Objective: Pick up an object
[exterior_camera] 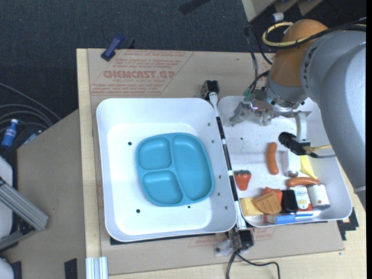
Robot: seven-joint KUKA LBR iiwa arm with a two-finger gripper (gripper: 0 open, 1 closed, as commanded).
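While my hand (254, 110) hangs low over the far end of the right bin (343, 199), I can't tell how far open it is, and I see nothing held in it. Nothing is picked yet: the orange sausage (272, 157) lies nearby, the strawberry (242, 178) by the divider, both untouched.

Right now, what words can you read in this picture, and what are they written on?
"CHEMCAST GP": big red letters on the brown paper sheet under the bins.
Smaller red lines beneath it: too blurred to read.
Small packages in the right bin: labels too small to read.
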